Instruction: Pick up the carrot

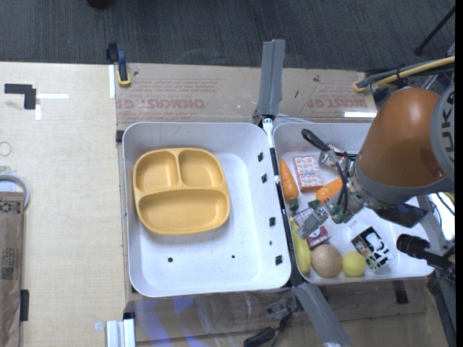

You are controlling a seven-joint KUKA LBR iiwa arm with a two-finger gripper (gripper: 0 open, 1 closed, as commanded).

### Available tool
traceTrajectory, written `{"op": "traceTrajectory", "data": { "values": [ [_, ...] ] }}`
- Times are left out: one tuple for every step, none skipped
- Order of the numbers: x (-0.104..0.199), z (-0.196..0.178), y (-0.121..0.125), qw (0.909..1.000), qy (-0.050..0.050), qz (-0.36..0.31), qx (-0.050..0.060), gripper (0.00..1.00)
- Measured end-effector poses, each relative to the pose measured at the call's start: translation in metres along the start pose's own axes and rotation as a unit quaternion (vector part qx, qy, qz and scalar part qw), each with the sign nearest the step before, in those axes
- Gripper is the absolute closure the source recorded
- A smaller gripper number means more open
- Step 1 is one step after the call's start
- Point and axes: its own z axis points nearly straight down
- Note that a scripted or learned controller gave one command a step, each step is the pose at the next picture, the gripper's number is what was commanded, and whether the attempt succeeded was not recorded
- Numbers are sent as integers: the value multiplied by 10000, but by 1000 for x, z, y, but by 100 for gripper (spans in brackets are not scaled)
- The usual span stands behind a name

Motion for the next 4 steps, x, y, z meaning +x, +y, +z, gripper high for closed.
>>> {"op": "traceTrajectory", "data": {
  "values": [
    [-36,-38,-22,9921,-10,1255,-6,0],
    [-69,1,56,9969,-6,789,3,0],
    [-107,89,40,9977,-76,672,-91,0],
    [-116,48,48,10000,-15,-42,-8,0]
  ]
}}
